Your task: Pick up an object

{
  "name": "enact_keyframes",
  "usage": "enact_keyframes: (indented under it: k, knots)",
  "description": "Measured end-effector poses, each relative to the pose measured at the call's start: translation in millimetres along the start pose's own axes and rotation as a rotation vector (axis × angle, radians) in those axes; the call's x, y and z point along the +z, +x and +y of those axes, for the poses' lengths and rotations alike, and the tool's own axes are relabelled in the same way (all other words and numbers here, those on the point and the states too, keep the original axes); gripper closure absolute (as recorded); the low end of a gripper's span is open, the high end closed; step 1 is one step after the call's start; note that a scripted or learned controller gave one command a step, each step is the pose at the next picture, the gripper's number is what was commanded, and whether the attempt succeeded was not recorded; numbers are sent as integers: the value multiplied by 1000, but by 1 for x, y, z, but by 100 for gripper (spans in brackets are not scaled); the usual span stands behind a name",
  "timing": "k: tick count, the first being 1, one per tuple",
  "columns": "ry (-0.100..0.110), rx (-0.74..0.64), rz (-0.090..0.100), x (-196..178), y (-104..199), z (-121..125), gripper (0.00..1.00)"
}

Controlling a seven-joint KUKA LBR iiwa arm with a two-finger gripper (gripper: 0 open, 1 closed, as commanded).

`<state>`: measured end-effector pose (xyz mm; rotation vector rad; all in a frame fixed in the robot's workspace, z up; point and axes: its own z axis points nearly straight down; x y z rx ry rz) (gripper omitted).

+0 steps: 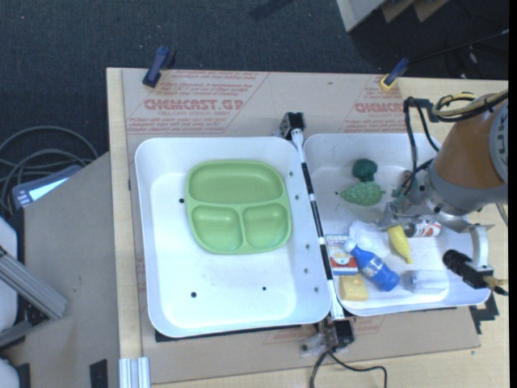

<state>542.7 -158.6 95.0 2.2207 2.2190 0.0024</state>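
The arm is reaching in from the right and hanging over the middle of the right bin, which is where all the loose items are lying; that is probably why it is working there, not over the left bin, where a green tray is sitting alone. The gripper is sitting low among the clutter, just above a yellow piece and just right of the green toy, so one of these is likely the target, though which one I cannot tell. A darker green lump is lying just beyond the toy, toward the far wall. Nearer the front, a blue bottle is lying on its side, touching a yellow block on its left.

The wrist is covering the tool from above, so whether it is spread or pressed together cannot be told, and nothing is showing as gripped. A red-and-white item beside the gripper is half covered by the arm and too small to identify. A clear-looking thing near the front right is hard to make out against the white bin.
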Motion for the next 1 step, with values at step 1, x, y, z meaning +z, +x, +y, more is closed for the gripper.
enact_keyframes:
  k: [1]
  knots:
    - [1,-3,1,-90,79,8,100]
